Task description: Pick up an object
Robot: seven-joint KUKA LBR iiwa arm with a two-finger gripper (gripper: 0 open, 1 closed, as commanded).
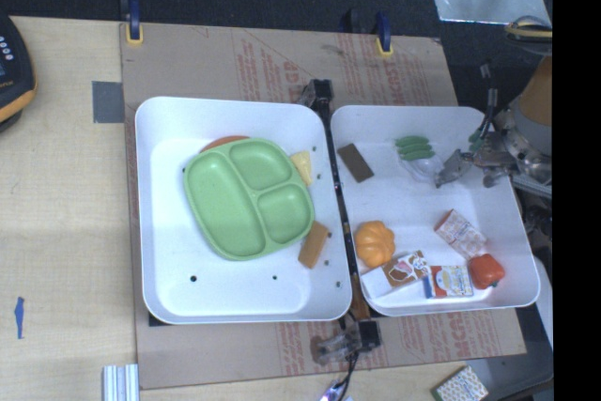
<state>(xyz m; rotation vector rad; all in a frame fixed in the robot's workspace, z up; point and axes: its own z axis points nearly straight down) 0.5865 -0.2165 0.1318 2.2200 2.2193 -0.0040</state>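
Dark carpet runs behind my bench, and a sheet of brown cardboard (282, 61) printed with faint red lettering too washed out to read lies clamped under my two white bins. My left bin (169, 296) holds a green divided tray (249, 197), with an orange-red disc (225, 142) peeking out from under its far edge, a pale yellow piece (301, 166) just beside its right rim, and a tan block (314, 244) touching its lower right corner.

My right bin (376, 122) holds the loose things: a brown rectangular block (355, 161) near the far left, a green pea-pod shape (412, 146) beyond the middle, a clear crumpled wrapper (424, 168) just beside it, an orange pumpkin (375, 242) by the left wall, a small carton with a red and white label (406, 269) and a flat packet in red, white and blue (447, 281) along the near wall, a pinkish foil packet (459, 231) and a red tomato-like piece (486, 270) at the near right corner. Any print on those packets is too small for me to make out.

My gripper (453, 168) reaches in over the right rim, its fingertips low near the clear wrapper. I cannot tell how it is set, and I see nothing held in it.
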